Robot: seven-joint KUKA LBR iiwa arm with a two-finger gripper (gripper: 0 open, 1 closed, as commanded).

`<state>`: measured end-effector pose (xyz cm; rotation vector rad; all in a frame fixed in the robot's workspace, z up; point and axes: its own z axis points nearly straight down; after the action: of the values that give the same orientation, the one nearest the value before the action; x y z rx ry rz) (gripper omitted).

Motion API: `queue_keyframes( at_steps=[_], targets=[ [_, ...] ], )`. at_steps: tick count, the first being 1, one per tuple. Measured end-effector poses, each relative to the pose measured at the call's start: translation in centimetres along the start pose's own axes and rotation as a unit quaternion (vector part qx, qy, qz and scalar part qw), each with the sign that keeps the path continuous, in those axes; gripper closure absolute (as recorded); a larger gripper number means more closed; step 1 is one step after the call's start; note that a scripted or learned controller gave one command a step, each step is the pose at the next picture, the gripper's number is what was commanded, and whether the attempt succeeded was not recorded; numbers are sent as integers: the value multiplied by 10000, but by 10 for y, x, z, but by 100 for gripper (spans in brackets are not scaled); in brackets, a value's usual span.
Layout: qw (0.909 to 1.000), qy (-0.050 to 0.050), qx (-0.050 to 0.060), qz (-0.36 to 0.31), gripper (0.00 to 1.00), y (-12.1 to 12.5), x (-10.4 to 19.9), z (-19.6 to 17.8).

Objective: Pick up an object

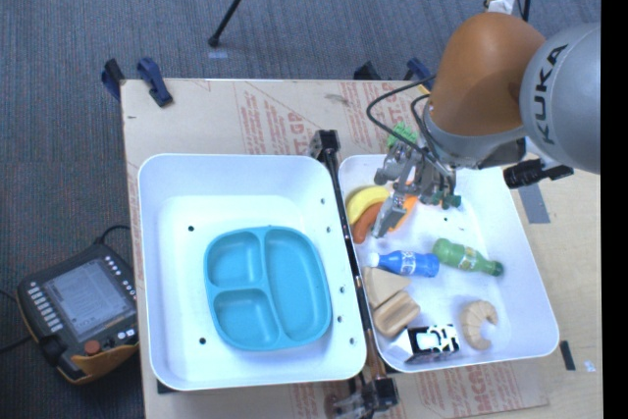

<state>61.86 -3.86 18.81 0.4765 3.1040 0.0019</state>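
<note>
At the near edge of the right bin (525, 250) a black-and-white block (433, 340) and a croissant (480, 323) are seen, then a blue bottle (406, 262) and a green bottle (467, 257). Farther back, the gripper (400, 207) is lowered over a carrot (371, 220) beside a banana (363, 201); whether anything is gripped cannot be told. A blue divided plate (266, 287) lies in the left bin (167, 201).

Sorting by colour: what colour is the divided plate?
Light blue plate, clearest in the camera view.

A blue three-compartment plastic plate (267, 288) lies in the left white bin (162, 211). The gripper (400, 209) hangs over a yellow banana (362, 201) in the right white bin (520, 250).
</note>
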Motion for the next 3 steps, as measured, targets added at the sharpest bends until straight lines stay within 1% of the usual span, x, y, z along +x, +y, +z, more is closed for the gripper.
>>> queue_keyframes(
  at_steps=[1,2,3],
  targets=[
    [9852,5,0,-1715,0,-52,-30,60],
    [9789,-6,9,-2045,0,-38,-28,98],
    [9891,4,-2,-1472,0,-52,5,100]
  ],
)
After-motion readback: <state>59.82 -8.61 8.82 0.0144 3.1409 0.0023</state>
